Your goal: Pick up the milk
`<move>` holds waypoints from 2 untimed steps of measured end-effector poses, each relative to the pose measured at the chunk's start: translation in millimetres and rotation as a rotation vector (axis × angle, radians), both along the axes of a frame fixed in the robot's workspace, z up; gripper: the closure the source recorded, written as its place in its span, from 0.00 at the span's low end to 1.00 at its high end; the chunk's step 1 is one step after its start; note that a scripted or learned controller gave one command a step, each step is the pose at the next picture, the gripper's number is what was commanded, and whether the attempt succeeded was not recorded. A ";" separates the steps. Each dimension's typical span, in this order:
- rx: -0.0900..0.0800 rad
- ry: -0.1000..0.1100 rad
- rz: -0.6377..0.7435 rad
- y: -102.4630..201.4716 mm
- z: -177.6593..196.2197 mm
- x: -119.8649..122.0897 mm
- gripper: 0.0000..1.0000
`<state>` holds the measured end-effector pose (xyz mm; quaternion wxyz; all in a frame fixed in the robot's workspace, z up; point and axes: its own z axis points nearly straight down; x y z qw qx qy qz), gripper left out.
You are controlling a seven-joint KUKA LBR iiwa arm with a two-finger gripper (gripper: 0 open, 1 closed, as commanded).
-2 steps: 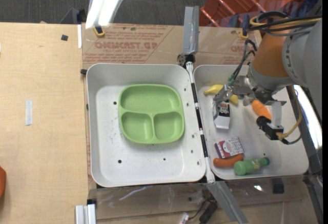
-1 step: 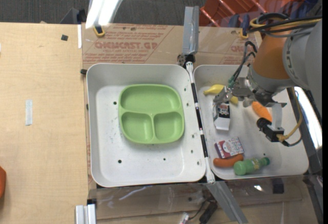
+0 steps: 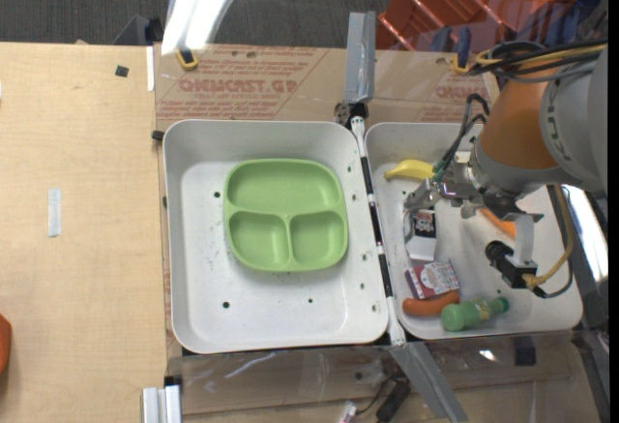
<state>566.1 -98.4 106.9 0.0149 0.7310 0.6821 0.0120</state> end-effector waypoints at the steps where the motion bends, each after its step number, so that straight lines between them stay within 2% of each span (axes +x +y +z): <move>1: -0.003 -0.003 0.091 -1.7 -0.1 -29.5 0.00; 2: -0.002 -0.006 0.046 -2.6 -0.2 -46.7 0.00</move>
